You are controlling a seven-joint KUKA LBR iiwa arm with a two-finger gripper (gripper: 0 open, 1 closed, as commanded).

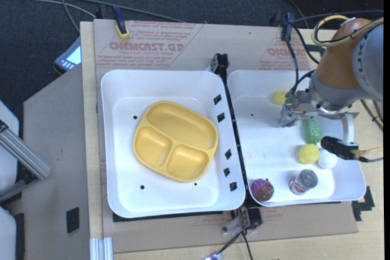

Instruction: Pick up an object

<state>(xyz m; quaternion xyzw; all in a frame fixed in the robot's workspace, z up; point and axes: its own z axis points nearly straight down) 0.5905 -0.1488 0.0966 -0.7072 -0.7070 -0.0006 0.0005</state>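
In the right-hand white bin [256, 149], found the gripper [287, 119] low over the far half of the floor, below the grey arm [372, 64] with its orange band. Could not tell whether spread or closed; saw nothing held. Just left of the gripper, noted a small yellow piece [280, 97], partly hidden, contact not determinable. Just right of it, recorded a green knobbly object [313, 130], elongated, lying on the floor. Nearer the front, logged a rounded yellow lemon-like object [308, 153] touching or almost touching a smooth white rounded object [328, 160]. Along the front wall, noted a purple rounded object [262, 189] in the left corner and, well apart from the gripper, a small round can-like item [303, 181] with a shiny grey top and some red at its side.

In the left-hand white bin [116, 131], recorded a yellow plastic divided plate [175, 142], rounded in outline, glossy, with three shallow compartments, lying flat and turned at a slant. Between the bins, noted a black strip [226, 125]. Beneath both, observed a brown paper-faced sheet [158, 39] with red print, clipped at the far edge by a blue and yellow clamp [121, 24].
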